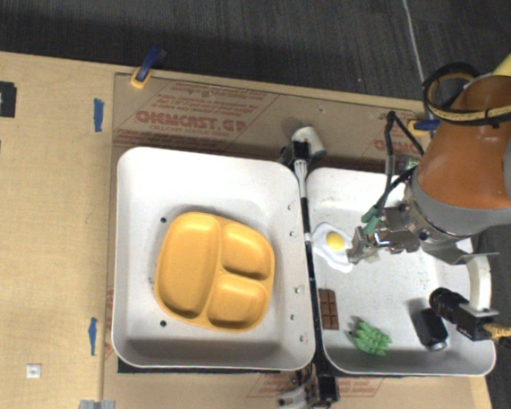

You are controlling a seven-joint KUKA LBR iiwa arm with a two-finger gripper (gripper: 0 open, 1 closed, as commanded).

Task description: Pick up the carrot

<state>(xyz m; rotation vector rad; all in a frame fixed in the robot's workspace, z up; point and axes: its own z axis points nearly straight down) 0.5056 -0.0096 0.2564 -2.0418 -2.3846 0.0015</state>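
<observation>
The gripper (360,248) hangs over the right bin (456,367), beside a fried egg (332,244) near the bin's left wall; whether it is spread or pressed together cannot be told. A brown bar (327,309) hugs that wall and a green piece (370,337) sits by the front rim, with bare floor between them. A yellow plate (216,269) fills the left bin's (141,179) middle; where the carrot lies cannot be told.

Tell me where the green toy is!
In the camera view, the green toy lies in the right bin, near its bottom edge. It is just right of the brown block and below the fried egg.
</observation>
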